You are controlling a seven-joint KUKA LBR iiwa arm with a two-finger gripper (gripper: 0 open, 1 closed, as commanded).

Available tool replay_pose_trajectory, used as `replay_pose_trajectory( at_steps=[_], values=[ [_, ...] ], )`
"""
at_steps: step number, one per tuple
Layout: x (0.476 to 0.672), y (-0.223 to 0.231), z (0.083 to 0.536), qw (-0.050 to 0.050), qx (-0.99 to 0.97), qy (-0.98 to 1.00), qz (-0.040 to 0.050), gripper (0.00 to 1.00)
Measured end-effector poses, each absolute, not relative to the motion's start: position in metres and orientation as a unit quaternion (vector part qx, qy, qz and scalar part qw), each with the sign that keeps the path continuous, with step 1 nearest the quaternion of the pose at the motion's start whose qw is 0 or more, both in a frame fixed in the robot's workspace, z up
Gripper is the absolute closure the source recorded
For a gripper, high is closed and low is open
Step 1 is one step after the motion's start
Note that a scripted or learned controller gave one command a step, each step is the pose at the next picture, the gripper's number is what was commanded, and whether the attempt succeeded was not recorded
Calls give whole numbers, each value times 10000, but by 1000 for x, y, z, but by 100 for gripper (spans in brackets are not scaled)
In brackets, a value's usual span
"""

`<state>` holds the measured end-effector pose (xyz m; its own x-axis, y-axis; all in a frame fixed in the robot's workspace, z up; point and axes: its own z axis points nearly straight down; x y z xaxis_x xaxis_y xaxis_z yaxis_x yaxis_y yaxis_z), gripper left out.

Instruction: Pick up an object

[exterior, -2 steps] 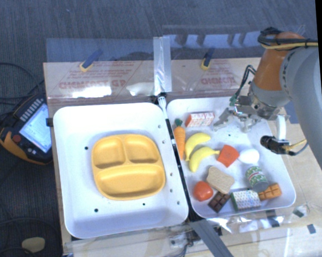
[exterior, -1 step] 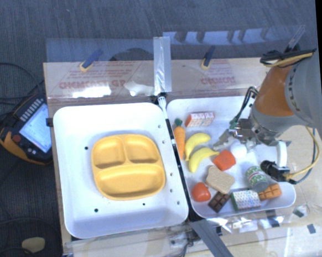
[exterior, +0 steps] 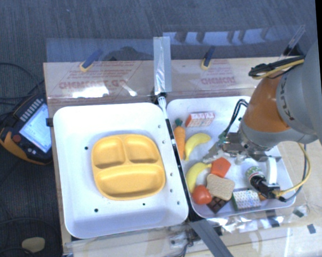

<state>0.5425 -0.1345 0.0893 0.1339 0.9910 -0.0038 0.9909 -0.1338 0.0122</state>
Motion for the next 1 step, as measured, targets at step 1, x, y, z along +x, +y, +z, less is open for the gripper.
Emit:
replay_pose_trajectory(
  at_steps=[1],
  values=[
    [510,-124,90,83,7311,6822,43,0]
  ],
)
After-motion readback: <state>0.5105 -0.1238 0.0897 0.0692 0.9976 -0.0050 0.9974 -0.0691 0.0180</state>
